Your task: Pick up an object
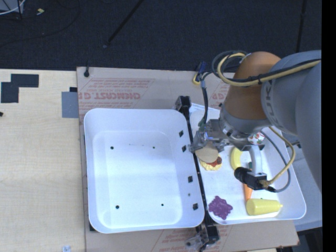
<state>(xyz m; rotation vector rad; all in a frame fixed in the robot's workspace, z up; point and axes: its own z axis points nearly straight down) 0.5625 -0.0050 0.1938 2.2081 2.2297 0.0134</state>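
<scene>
Camera view
Arm: the grey KUKA arm with orange band (254, 80) reaches from the right over the right white bin (294, 206).
Gripper: the two-finger gripper (206, 143) hangs low by this bin's left wall; whether it is apart or together, I cannot tell.
Objects: a round tan and red toy burger (210, 159) lies just under the gripper; beside it a yellow banana (235, 158), a small orange carrot (248, 192), a yellow block (263, 207), a purple grape bunch (220, 207).
Left white bin (97, 140): beside the right one.

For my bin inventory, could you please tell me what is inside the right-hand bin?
In the right bin lie a purple cluster, a yellow piece, an orange piece, a banana-like piece and a round tan item. The arm covers the bin's far part.
</scene>
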